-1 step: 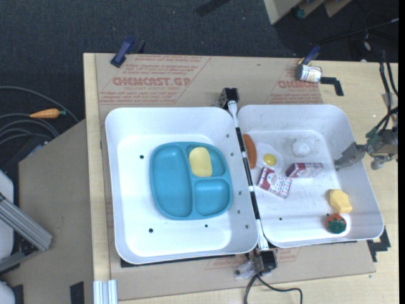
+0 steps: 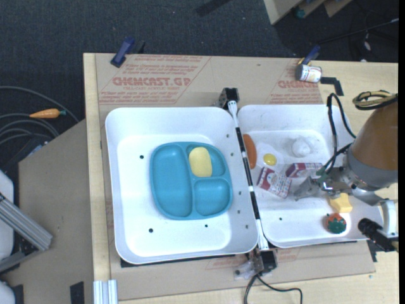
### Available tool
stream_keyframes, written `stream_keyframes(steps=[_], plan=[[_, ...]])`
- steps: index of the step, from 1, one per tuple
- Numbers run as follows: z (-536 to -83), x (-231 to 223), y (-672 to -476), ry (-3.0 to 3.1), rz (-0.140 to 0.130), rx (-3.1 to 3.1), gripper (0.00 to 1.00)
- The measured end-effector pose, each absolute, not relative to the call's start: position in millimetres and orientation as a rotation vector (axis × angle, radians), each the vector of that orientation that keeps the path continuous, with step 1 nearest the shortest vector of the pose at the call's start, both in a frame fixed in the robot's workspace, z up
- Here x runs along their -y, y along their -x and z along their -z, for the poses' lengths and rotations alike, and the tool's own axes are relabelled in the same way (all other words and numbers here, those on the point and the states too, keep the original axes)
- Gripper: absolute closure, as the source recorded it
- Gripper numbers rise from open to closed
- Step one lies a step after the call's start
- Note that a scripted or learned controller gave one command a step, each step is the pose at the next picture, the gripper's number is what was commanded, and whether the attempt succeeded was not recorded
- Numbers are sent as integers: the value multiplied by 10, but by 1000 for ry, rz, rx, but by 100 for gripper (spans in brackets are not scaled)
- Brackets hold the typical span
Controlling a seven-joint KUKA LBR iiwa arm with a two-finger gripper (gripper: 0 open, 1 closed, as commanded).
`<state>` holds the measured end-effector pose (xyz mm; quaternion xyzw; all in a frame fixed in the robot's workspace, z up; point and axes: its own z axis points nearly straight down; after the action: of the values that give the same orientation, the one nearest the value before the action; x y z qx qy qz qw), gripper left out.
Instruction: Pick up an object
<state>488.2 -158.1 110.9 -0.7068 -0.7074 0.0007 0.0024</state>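
A divided plate (image 2: 183,189) sits in the left bin (image 2: 126,170); small items crowd the right bin (image 2: 278,233).

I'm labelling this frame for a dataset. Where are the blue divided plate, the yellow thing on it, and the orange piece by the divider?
blue divided plate (image 2: 171,176): camera view, its bare large compartment.
yellow thing (image 2: 200,161): camera view, its middle.
orange piece (image 2: 250,151): camera view, its middle.

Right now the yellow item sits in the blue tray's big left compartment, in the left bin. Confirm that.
Not quite. The camera view shows the yellow item in the blue tray's upper right compartment, not the big left one. The tray is in the left bin, as you said.
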Motion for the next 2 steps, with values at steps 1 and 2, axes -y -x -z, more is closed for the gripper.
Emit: stream_keyframes(steps=[1,2], plan=[[-846,1388,-5883,2220,1,2223,0],[-952,1391,-5886,2221,2,2225,100]])
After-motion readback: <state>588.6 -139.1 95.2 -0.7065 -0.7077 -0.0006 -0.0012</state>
